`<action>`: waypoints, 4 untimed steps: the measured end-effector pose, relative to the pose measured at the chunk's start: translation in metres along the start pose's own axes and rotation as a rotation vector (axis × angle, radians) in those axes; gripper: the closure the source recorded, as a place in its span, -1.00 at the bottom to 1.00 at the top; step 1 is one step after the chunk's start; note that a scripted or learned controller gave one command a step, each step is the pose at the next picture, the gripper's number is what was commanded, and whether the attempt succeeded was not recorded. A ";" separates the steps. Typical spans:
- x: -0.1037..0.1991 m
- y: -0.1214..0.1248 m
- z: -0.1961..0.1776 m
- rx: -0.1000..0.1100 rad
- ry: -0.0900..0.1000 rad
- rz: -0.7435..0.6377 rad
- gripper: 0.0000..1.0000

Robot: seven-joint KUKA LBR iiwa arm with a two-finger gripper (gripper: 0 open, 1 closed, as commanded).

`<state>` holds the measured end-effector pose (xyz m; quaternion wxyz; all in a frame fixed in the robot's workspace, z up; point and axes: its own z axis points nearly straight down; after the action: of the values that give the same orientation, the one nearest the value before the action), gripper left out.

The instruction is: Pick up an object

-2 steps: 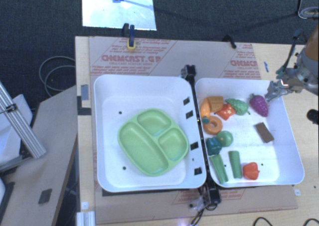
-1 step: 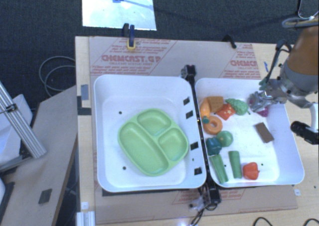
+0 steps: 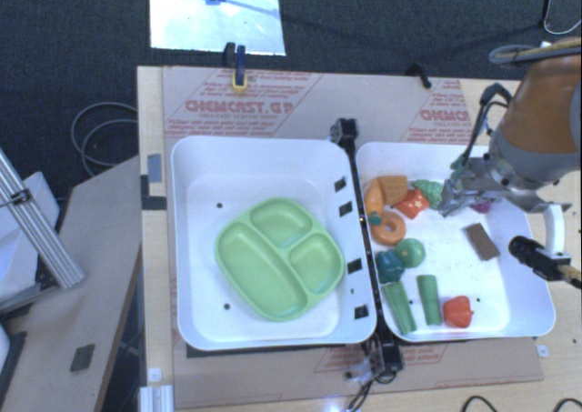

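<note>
My hand (image 3: 452,201) hung low over the upper part of the right bin (image 3: 527,310), beside a green toy (image 3: 427,190) and a red one (image 3: 410,205); I could not tell whether it gripped anything; the left bin (image 3: 195,219) held a green divided plate (image 3: 278,258).

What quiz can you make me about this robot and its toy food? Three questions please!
1. True or false: the green tray has three compartments.
2. Which bin holds the toy food: left bin or right bin?
3. What colour is the ring beside the divider?

Key: 1 true. 2 right bin, where the gripper is. 3 orange.
</note>
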<state>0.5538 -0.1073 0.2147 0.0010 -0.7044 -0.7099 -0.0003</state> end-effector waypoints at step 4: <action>0.060 -0.043 -0.008 -0.004 -0.001 0.006 1.00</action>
<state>0.5106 -0.0480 0.2233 -0.0009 -0.7066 -0.7076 -0.0010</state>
